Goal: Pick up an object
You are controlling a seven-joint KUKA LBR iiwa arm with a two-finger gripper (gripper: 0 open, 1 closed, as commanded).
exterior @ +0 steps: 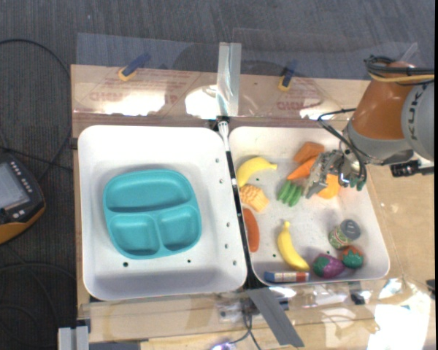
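Note:
My gripper point(322, 181) is low in the right bin point(376, 228), near its upper right part, and looks open. Its fingers point(315, 181) point down and left, just above a small orange piece point(329, 191) and beside two carrots point(305, 160). Nothing shows between the fingers. A green bean bundle point(290, 192) lies just left of the fingertips. Also in this bin are a curved banana point(255, 169), a second banana point(290, 246), an orange waffle-like piece point(252, 196), a red sausage point(250, 230), a small can point(344, 233), a purple eggplant point(327, 265), a strawberry point(353, 256) and a marker point(286, 275).
The left bin point(95, 268) holds a teal divided tray point(153, 211). A raised divider point(233, 195) separates the two bins. The arm's orange band point(379, 111) hangs over the right bin's upper right corner. A handheld pendant point(7, 195) lies on the floor at far left.

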